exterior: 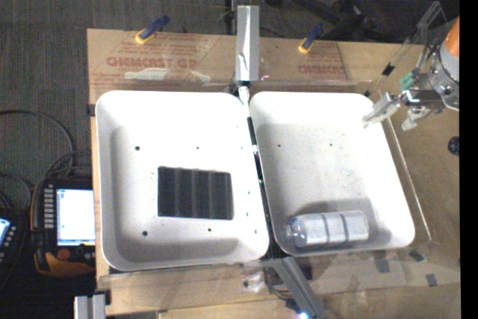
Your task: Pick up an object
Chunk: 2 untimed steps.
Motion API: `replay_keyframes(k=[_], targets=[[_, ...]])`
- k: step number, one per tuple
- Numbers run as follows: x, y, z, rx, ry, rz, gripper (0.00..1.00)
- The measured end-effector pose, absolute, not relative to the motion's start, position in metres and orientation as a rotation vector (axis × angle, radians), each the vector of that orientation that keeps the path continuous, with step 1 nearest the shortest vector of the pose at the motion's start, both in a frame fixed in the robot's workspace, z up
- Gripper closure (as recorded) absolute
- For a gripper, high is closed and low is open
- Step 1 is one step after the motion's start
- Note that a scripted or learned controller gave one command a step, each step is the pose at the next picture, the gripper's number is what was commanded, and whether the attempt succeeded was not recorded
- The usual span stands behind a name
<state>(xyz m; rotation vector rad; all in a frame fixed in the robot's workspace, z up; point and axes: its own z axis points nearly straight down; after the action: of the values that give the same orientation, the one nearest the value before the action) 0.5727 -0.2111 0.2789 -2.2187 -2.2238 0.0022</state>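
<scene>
A clear plastic bottle (329, 228) lies on its side against the near wall of the right bin (321, 112). A black ridged rectangular block (195, 193) lies flat in the middle of the left bin (119, 116). My gripper (393, 114) hangs over the right bin's far right corner, well away from both objects. Its two pale fingers (376, 112) are spread apart and open, with nothing between them.
The two bins meet at a narrow divider (254, 153) in the middle. Behind them a cardboard sheet (164, 56) carries two clamps (151, 29) and an upright metal post (247, 41). A handheld pendant (63, 217) lies left of the bench.
</scene>
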Motion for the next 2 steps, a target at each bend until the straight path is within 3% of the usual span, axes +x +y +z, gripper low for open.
replay_keyframes(k=[1, 2], targets=[[0.5339, -0.2087, 0.0979, -2.101, -2.335, -0.002, 0.00], [0.5303, -0.2120, 0.0950, -2.325, -2.128, -0.039, 0.00]])
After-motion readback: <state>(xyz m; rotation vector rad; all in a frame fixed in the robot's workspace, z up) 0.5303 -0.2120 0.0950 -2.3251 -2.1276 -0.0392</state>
